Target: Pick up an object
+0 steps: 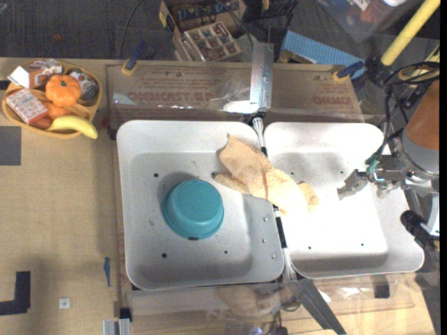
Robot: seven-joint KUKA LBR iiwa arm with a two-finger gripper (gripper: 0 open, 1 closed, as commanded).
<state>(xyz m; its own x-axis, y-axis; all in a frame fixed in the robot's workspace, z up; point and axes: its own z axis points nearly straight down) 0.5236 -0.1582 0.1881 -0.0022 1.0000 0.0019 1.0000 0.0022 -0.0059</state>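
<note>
Nothing picked up yet; the whole grasp left to do. Nearest, in the left bin (140, 257), a teal bowl (194, 209) upside down on the floor, untouched. Further back, a tan cloth (262, 175) draped over the divider, partly in each bin. In the right bin (349, 257), the gripper (351, 185) low near the right wall, apart from the cloth, apparently empty; released or clenched, impossible to tell.

you're in a robotics lab: cable clutter (209, 26) behind the two white bins (140, 145), clamped cardboard backstop (181, 89).
</note>
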